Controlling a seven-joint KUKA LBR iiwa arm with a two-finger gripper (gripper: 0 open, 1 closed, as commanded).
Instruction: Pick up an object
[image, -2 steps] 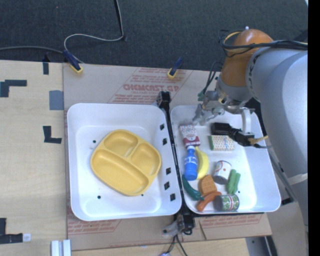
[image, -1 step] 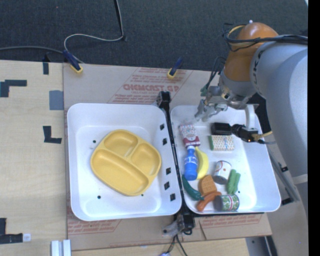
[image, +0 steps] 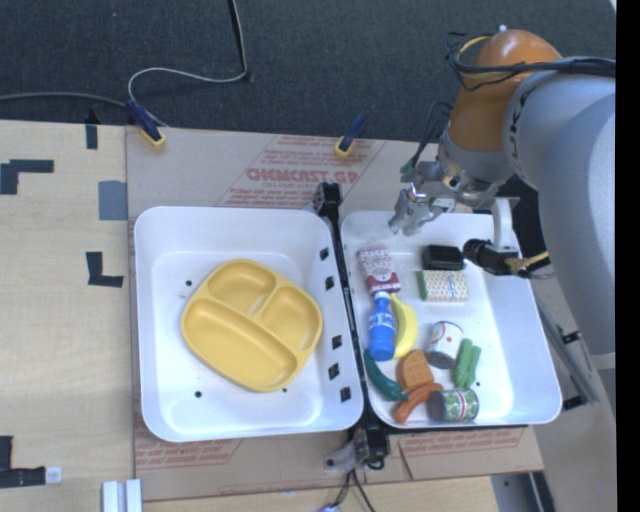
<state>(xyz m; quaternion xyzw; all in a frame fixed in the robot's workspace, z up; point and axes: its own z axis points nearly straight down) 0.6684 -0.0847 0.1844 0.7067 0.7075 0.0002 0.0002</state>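
While the gripper (image: 412, 208) hangs over the right bin's (image: 520, 345) far edge — finger state: cannot tell | objects crowd that bin's middle and near end, blue bottle (image: 382, 327) touching banana (image: 405, 325) | risk: tight packing — fingers nudge neighbours, grasp slips.

- The right bin (image: 520, 345) is crowded: a blue bottle (image: 382, 330), banana (image: 404, 325) and cans leave narrow gaps.
- Bare floor surrounds the yellow tray (image: 252, 322) in the left bin (image: 160, 300).
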